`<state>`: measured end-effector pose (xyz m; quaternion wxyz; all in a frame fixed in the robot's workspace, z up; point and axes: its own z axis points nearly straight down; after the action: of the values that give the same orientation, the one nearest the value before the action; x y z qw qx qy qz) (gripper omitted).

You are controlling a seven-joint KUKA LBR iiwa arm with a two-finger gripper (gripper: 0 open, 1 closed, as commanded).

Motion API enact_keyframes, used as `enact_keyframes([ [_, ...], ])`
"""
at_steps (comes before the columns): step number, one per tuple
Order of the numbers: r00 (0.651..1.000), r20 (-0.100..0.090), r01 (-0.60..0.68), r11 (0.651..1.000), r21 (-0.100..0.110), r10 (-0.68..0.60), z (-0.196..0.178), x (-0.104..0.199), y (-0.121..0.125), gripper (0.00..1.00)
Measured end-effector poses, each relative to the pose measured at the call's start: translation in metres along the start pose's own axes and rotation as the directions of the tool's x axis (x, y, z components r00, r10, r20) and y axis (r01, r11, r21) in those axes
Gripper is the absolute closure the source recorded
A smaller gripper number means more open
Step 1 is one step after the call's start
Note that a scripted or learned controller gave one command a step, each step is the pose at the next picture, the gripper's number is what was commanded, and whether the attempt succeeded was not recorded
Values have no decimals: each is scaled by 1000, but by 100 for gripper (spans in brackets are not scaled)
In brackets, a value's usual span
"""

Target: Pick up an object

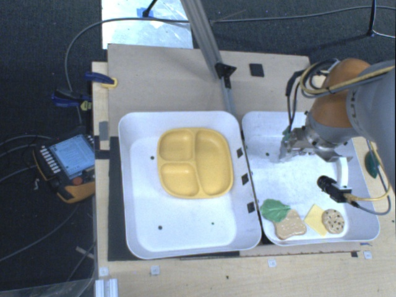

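Note:
Along the front edge of the right bin point(272, 129) lie a green leaf-shaped piece point(274, 210), a tan toast slice point(289, 226), a yellow cheese wedge point(315, 218) and a round cookie point(333, 220). My gripper point(288, 147) hangs over the back half of this bin, pointing down and to the left, well apart from those pieces. Nothing shows in its grasp. The grey arm with its orange band point(337, 107) reaches in from the right above the bin.
The left bin point(185, 228) holds a yellow divided plate point(195, 163). A black cable plug point(330, 188) hangs beside the arm over the right bin. A grey pole point(207, 39) slants across the back of the bench. Clamps and a blue device point(68, 156) lie off the bench at left.

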<state>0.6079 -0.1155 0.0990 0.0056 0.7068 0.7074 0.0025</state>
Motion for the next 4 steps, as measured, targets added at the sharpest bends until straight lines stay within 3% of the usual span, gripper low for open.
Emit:
enact_keyframes([
  [3,1000,-3,4,1000,5,-4,-147,-3,-2,100],
  [4,1000,-6,9,1000,9,-9,-148,56,2,100],
])
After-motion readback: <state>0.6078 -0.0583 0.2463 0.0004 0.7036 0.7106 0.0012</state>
